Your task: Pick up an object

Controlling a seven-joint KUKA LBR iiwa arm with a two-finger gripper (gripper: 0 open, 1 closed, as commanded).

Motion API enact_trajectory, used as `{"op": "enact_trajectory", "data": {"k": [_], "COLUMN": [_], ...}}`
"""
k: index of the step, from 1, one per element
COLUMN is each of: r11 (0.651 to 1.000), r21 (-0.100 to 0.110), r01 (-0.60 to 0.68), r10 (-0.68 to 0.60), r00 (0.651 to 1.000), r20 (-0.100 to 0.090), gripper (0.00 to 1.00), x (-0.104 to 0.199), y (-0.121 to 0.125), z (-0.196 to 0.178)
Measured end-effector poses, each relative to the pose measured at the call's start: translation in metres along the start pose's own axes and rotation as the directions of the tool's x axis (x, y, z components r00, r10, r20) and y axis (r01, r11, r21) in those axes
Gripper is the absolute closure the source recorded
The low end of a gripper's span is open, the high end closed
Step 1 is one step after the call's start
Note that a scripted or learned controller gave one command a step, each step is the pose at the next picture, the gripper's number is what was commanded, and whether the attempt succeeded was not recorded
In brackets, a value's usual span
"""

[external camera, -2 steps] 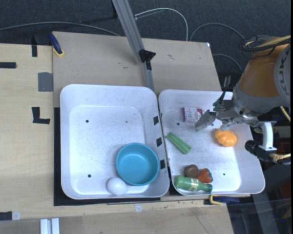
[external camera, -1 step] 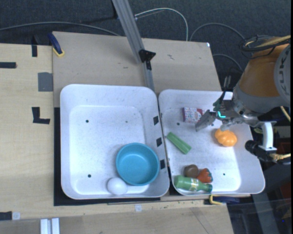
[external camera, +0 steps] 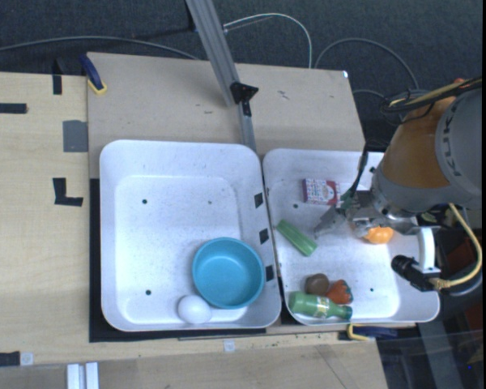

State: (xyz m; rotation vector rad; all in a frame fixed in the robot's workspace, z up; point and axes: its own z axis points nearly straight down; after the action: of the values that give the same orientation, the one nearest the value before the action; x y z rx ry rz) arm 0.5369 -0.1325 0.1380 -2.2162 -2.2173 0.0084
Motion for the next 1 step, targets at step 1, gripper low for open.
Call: {"op": "enact_trajectory", "data": {"k": [1], "r11": [1.0], "r21": [-0.01], "r01": [0.0], "r10": [0.0], "r00": [1.0], "r20": [-0.001], "gripper": [0.0], "x": [-0.0003], "y": [0.0021], "z": [0.046]}}
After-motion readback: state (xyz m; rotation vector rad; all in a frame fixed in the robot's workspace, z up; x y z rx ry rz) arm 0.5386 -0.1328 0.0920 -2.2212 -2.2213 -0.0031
